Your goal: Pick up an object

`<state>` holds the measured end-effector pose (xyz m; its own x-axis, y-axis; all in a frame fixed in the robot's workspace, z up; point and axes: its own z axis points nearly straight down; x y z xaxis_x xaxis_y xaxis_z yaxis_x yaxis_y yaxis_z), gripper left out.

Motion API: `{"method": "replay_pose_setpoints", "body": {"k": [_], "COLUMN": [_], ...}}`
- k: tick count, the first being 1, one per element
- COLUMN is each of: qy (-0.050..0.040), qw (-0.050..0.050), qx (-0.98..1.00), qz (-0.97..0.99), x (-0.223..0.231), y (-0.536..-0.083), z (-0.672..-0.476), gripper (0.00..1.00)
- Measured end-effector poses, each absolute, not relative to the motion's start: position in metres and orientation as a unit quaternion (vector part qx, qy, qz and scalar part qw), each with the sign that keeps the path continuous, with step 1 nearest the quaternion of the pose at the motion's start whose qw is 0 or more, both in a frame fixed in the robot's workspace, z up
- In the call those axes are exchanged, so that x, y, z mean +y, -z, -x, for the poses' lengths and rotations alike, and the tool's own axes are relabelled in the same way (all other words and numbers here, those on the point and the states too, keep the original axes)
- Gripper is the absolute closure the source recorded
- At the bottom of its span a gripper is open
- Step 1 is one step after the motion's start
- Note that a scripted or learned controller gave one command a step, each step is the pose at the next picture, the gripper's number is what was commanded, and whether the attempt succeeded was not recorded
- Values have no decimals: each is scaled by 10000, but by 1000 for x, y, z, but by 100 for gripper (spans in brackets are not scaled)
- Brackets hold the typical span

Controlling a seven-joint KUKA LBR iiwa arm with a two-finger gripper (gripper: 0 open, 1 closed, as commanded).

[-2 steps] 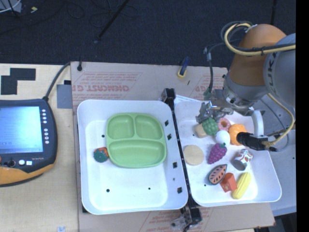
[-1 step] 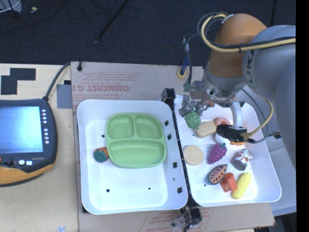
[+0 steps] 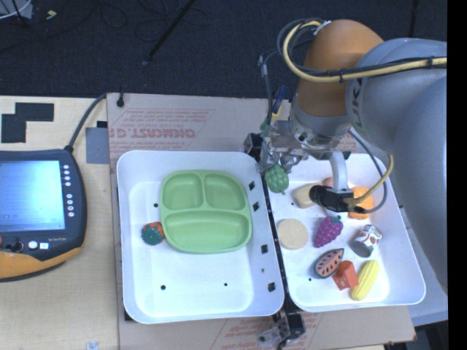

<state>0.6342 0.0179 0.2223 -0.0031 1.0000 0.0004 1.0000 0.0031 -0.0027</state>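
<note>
at the divide between the two shallow white bins, toward its far end: small green knobbly toy fruit (image 3: 276,179), directly beneath the gripper (image 3: 281,160) and touching its tip. hangs or rests just over the left wall of the right white bin (image 3: 306,294); cannot tell which. cannot tell either whether the gripper is spread or clamped, nor whether it truly grips the green fruit. nearly round in outline, slightly taller than wide, with the long axis running near-to-far and the narrower end up toward the gripper.

right of it, close company: beige flat piece (image 3: 303,195) just beside, tan round disc (image 3: 292,233) on the near side, purple grape bunch (image 3: 328,230) next to that. further toward the near edge, well apart from the green fruit: dark slice with a red face (image 3: 329,262), red block (image 3: 346,275) touching it, yellow corn cob (image 3: 365,279) lying aslant, small white-and-brown piece (image 3: 367,239).

left of it, more room: left white bin (image 3: 197,286) with a bare near half. in its far half, light green three-compartment plastic tray (image 3: 204,211), its right edge near the divide. against the tray's left edge, small red-and-green toy berry (image 3: 152,233).
</note>
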Motion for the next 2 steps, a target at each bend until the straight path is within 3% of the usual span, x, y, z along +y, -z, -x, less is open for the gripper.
{"method": "replay_pose_setpoints", "body": {"k": [2], "qy": [-4], "qw": [7], "qx": [-7080], "qz": [7062], "x": [26], "y": [-238], "z": [-629], "gripper": [100]}}
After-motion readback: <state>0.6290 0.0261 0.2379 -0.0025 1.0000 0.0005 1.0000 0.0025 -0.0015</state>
